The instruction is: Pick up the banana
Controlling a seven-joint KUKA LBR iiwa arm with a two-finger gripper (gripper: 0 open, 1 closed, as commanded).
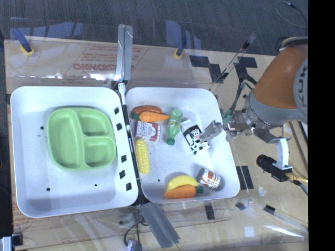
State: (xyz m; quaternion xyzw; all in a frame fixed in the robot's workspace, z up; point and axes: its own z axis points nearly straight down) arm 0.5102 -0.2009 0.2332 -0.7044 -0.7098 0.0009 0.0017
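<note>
White plastic makes up the two shallow bins sitting side by side on a tan bench point(63, 61), seen from above at a slant. The left bin point(26, 192) holds a light green divided plate point(82, 138) with three compartments, lying flat near its middle. The right bin point(199, 101) holds a scatter of toy food.

A grey robot arm point(272, 109) with an orange band reaches in from the right side. Its gripper point(214, 129) hangs at the right bin's right edge, about halfway down, just beside a small black-and-white carton point(194, 139). Whether the fingers are spread or closed cannot be told from this angle, and nothing is visibly held between them.

The banana point(181, 181) is yellow and lies in the right bin near its front wall, towards the middle. It touches an orange carrot point(181, 192) lying just below it. To the right of both lies a small tipped can point(210, 179) with a red and white label.

Along the right bin's left wall lies a yellow corn cob point(142, 156), lengthways. Above it is a red and white packet point(147, 131). At the bin's back left, a second orange carrot point(153, 117) lies against a brownish sausage-shaped item point(147, 109). A green bottle point(173, 127) lies just right of them, well apart from the banana.
</note>
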